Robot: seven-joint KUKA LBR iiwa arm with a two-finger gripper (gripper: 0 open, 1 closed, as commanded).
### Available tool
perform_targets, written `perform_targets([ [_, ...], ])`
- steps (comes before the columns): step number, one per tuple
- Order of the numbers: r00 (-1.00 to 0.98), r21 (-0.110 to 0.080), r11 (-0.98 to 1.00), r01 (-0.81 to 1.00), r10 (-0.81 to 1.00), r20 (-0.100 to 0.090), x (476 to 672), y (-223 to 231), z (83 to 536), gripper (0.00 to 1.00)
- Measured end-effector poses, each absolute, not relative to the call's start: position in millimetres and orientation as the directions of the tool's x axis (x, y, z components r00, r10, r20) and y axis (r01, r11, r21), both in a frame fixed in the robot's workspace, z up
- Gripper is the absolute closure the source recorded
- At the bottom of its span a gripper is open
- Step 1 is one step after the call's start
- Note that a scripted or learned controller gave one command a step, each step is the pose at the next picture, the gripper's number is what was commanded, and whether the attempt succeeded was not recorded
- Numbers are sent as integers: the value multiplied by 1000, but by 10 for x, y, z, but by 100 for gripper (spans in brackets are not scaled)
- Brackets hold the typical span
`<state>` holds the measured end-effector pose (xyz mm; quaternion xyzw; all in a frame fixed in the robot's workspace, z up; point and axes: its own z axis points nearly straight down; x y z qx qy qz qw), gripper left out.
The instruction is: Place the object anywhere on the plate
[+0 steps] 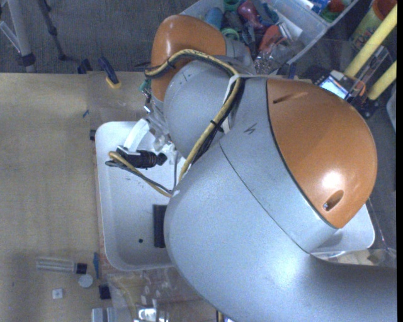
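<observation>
Gripper (146, 133) mostly hidden under the grey wrist, hanging over the top left corner of the shallow white plastic bin (106, 195). Spread wide or closed up: cannot tell, with the wrist and a pale part covering the tip. Nothing seen held there.

Just below the wrist, a black connector block (143, 158) with yellow and black cables (208, 135) looping up along the arm. Behind it, the huge grey arm with orange caps (264, 207), reaching in from the right and covering the bin's right half.

On the bin floor, near its bottom edge, 1 flat black rectangular piece (158, 225), half tucked under the arm; possibly the task's object, though not certain. Beside it, toward the bin's left wall, 1 small dark speck (140, 239).

On the pale wooden bench (44, 157), off the bin's bottom left corner: 1 clear tube with a black cap (60, 266), 1 small grey disc (85, 281), 1 tiny white square (57, 292). Near the bench's top edge, 1 blue and yellow clip (111, 78).

Beyond the bench, at top, a clear tub of coloured tools (264, 19) and 2 yellow foam tubes (376, 39).
</observation>
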<state>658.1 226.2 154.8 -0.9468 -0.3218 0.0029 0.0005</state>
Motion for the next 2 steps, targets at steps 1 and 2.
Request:
perform_targets([
  [1, 496, -6, -496, 868, 868, -5, 6332, 1676, 1041, 100],
  [2, 163, -15, -163, 986, 987, -7, 6645, 1879, 882, 100],
])
